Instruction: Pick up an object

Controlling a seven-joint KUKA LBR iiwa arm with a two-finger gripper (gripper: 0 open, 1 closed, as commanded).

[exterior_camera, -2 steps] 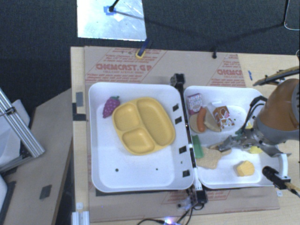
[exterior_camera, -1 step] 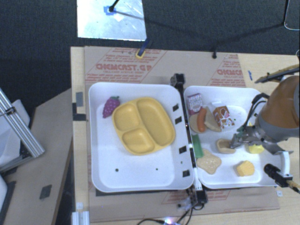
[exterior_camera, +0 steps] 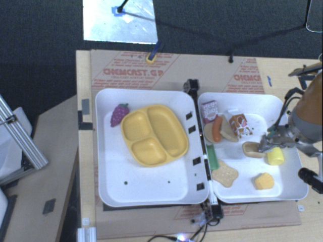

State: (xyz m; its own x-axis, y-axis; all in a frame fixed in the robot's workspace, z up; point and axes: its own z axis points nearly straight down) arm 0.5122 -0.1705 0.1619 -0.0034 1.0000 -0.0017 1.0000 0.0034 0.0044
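One gripper (exterior_camera: 266, 146), its opening impossible to judge, sits low in the right bin (exterior_camera: 290, 189) touching a tan spoon-shaped piece (exterior_camera: 252, 149) beside a yellow block (exterior_camera: 275, 156); the piece looks light, rigid, slick, best pinched across its narrow body.

The arm (exterior_camera: 309, 110) comes in from the right edge of the camera view, its grey body and orange band sitting behind and above the pincer (exterior_camera: 267, 144). From the band the wrist slopes down and to the left, narrowing into dark metal parts. The pincer hangs low at the far left end of the arm, its tip pointing left and slightly downward. A dark cable loops up just behind it.
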